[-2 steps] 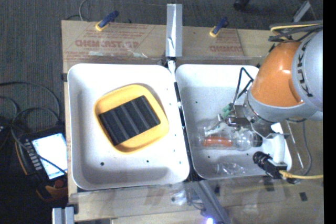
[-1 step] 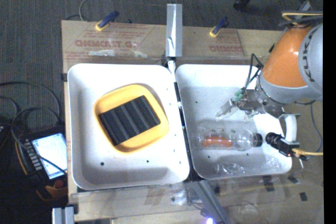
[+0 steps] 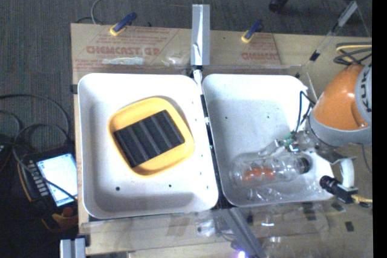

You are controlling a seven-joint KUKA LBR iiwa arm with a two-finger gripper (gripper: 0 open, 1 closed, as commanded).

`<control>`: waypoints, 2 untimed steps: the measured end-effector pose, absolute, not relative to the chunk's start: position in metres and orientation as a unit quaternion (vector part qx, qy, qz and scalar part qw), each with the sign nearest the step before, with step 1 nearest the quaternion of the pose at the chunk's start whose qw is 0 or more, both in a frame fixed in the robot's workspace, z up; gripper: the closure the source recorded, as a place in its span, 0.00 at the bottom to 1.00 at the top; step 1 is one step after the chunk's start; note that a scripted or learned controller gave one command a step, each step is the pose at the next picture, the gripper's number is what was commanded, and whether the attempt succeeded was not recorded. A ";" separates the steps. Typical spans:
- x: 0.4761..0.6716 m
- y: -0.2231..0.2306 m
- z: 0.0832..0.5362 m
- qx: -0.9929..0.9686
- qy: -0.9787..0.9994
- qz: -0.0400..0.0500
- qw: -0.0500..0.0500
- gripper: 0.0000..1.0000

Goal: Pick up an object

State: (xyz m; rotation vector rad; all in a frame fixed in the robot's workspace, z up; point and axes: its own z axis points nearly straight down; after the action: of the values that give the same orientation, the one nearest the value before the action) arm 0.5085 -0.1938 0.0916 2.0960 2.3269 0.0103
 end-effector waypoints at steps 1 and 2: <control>0.511 -0.193 0.102 0.669 0.743 0.005 0.007 1.00; 0.533 -0.206 0.095 0.617 0.787 0.001 0.004 1.00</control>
State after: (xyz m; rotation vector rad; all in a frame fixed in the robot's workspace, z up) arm 0.5327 -0.2058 0.0947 1.9323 2.4669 0.0030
